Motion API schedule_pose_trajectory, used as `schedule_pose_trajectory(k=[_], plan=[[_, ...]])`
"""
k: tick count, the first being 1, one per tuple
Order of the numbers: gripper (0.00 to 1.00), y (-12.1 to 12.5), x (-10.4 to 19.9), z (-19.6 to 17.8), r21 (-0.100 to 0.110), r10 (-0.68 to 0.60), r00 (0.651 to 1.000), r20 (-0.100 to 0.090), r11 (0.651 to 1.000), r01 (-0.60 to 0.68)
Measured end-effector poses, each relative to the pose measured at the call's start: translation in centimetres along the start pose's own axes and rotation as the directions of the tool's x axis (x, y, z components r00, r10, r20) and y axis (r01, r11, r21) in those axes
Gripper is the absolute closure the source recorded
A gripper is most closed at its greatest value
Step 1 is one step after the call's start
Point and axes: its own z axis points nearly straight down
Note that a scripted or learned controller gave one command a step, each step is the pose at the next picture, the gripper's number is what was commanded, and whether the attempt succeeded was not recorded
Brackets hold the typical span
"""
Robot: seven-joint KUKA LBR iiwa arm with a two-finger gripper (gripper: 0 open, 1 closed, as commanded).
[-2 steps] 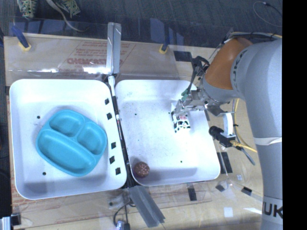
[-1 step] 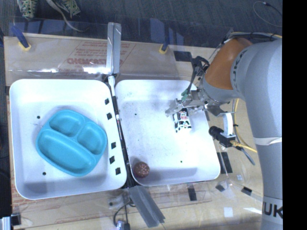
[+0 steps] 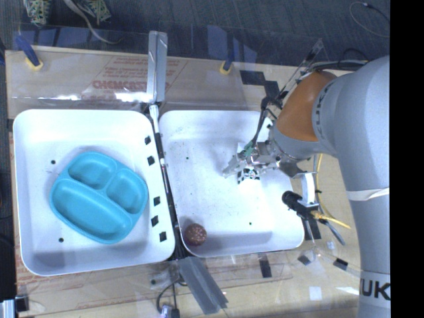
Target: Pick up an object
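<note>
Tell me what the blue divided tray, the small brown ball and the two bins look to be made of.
Blue divided tray: likely moulded plastic, smooth and slightly glossy, with soft rounded compartments. Small brown ball: unclear; a dull, mottled, rough-looking surface, perhaps rubber or fibre. Bins: probably white plastic, smooth with rounded corners, the right one speckled with dark marks.

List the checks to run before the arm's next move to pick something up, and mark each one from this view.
1. Pickable object present: ok, a small brown ball lies in the right bin, at its near left corner.
2. Gripper over that ball: not ok, it sits mid-bin, well apart from it.
3. Gripper free of load: cannot tell.
4. Path to the ball clear: ok, bare bin floor between them.
5. Blue divided plate out of the way: ok, it lies in the left bin.
</note>
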Motion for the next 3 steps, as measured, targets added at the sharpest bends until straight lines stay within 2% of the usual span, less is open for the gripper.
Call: schedule_pose_trajectory(k=[1,2,3], plan=[[1.0,0.1,0.1,-1.0,0.0,-0.004,1.0,0.0,1.0,0.004],[1.0,0.2,1.0,-13.9,0.001,0.001,1.0,-0.002,1.0,-0.001],[1.0,0.5,0.0,-14.5,0.001,0.001,1.0,-0.001,1.0,-0.001]])
